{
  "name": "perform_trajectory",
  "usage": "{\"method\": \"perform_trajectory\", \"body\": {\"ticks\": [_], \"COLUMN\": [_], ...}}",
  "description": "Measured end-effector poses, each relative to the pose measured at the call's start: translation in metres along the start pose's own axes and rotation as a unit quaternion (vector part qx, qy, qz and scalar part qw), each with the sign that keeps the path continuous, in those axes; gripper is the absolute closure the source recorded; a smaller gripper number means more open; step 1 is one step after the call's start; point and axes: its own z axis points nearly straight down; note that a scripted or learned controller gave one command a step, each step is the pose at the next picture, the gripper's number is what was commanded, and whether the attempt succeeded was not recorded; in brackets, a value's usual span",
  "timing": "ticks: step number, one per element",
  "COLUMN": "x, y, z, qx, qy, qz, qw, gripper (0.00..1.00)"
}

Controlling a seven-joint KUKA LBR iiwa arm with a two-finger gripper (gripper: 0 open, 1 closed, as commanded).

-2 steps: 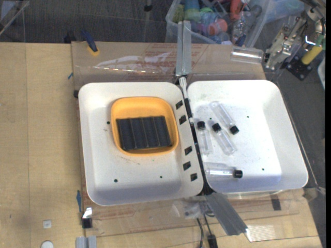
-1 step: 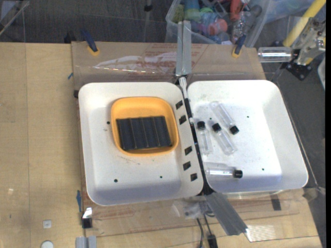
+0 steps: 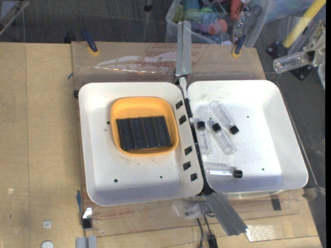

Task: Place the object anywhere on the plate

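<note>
In the left bin [image 3: 98,154], an orange plate [image 3: 144,124] sits a little toward the far side, and a dark ribbed rectangular block [image 3: 144,133] lies flat across its middle, inside the rim. The right bin [image 3: 269,138] holds several clear plastic vials with black caps: a cluster of them [image 3: 217,128] lies scattered near the bin's left-centre, close to the divider between the bins, and one more vial [image 3: 223,172] lies on its side nearer the front edge, its cap pointing right. The state of the gripper cannot be told. A clear tub of colourful toys [image 3: 217,6] stands beyond the bench.
</note>
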Motion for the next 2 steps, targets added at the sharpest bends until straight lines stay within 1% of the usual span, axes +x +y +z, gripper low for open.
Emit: {"method": "perform_trajectory", "body": {"ticks": [1,2], "x": [-0.0101,-0.0106], "y": [-0.0212,-0.0203], "z": [0.0002,0.0002], "qx": [-0.001,-0.001], "qy": [0.000,0.000], "qz": [-0.161,-0.272], "qw": [0.9869,0.9622], "gripper": [1.00,1.00]}}
